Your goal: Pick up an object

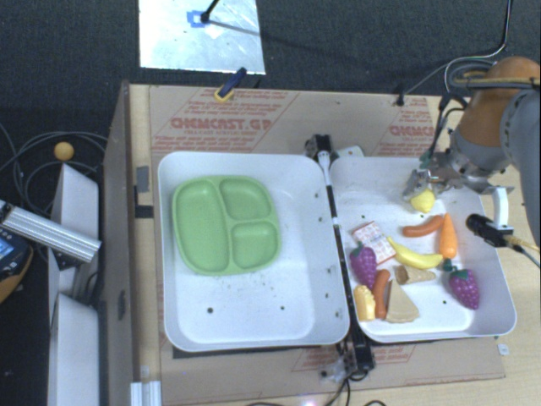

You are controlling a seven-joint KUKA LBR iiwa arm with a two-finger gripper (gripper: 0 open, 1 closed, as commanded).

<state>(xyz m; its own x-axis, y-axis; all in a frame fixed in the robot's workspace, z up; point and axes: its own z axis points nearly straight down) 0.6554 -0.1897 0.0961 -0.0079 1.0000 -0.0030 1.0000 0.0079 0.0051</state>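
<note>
The right bin [372, 184] holds several toy foods. A small yellow lemon [423, 200] lies near its far edge, and my gripper [422, 184] sits directly over it, touching or almost touching its top. Just in front of the lemon lie an orange sausage [422, 226], a carrot [448, 237] and a banana [414, 255]. Nearer the front are two purple grape bunches [363, 265] [463, 288], a red-and-white packet [373, 238], a brown sausage [382, 289], a yellow corn piece [363, 302] and a bread slice [403, 309].
The left bin [254, 303] carries a green divided plate [226, 224]. A black divider rail [336, 235] runs between the bins. The arm [494, 117] comes in over the right bin's far right corner. A black part [486, 227] sticks in at that bin's right rim.
</note>
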